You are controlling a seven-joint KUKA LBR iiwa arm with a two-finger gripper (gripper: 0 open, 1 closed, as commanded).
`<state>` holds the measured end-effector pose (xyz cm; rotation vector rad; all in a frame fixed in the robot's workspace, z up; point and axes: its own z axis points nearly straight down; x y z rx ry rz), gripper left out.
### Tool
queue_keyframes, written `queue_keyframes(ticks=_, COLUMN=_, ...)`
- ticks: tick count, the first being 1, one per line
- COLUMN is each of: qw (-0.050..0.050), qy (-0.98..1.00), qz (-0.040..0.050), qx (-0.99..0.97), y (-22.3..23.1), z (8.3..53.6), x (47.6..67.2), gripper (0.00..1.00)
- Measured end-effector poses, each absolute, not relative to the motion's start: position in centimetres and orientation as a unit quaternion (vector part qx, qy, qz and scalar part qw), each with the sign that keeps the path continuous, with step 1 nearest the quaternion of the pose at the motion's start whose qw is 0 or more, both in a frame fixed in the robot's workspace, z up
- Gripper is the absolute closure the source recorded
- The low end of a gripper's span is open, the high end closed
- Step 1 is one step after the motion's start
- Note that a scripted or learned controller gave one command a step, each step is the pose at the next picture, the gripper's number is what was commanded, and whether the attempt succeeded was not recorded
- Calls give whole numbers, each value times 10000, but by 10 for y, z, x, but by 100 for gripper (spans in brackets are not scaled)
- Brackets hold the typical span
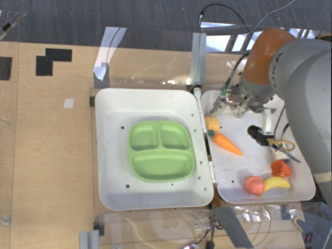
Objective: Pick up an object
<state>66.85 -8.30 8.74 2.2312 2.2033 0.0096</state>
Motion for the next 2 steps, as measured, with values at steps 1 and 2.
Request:
queue_keyframes(ticks=1, qw=38, qy=7124, qz=37, qx=7017, y=-93, z=90, x=595, gripper=0)
queue_keyframes(ticks=2, qw=20, qy=6916, qz=24, qx=7223, y=-65, z=186, x=553, gripper=0)
